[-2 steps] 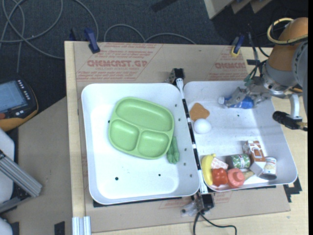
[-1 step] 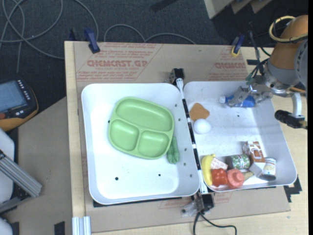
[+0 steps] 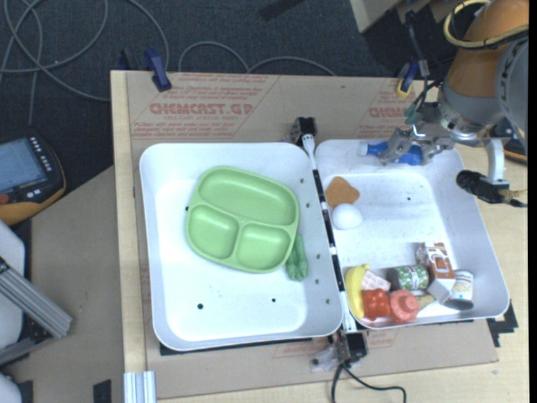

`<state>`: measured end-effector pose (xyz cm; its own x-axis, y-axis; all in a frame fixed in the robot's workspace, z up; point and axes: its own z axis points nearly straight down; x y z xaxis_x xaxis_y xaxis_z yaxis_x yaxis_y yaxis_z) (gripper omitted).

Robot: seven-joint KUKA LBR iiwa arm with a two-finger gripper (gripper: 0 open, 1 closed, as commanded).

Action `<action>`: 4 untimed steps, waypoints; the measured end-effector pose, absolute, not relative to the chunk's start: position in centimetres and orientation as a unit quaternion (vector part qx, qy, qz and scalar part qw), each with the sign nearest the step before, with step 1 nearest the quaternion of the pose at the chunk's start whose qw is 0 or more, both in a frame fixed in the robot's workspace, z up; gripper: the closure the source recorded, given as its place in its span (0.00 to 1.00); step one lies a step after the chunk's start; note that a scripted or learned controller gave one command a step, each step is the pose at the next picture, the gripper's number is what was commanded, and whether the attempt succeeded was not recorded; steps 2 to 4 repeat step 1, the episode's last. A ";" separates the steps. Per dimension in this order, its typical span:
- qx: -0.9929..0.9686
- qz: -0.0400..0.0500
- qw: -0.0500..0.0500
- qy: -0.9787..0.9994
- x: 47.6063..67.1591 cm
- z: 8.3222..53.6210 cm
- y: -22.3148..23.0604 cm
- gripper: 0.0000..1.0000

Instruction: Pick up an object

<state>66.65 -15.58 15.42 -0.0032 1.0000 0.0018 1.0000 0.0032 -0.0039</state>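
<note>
Loose objects sit in the right bin [image 3: 470, 217]: a white egg [image 3: 346, 217] beside a brown piece [image 3: 341, 191] near its left wall, and a banana [image 3: 356, 290], tomato [image 3: 377, 305] and cartons [image 3: 449, 277] along its near edge. The gripper [image 3: 409, 145] hovers over its far rim; finger state indeterminable. A green divided plate [image 3: 242, 218] lies in the left bin [image 3: 168, 250].

Cardboard sheet [image 3: 210, 99] beneath two white bins [image 3: 168, 225]; blue clamps [image 3: 156, 65] at its far edge; grey cables [image 3: 50, 32] looped on dark floor; handheld screen [image 3: 25, 170] at left.
</note>
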 end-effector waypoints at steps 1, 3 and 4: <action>-0.706 -0.001 0.001 -0.708 64.0 21.4 -5.4 1.00; -0.706 -0.001 0.001 -0.708 64.0 21.4 -5.4 1.00; -0.706 -0.001 0.001 -0.708 64.0 21.4 -5.4 1.00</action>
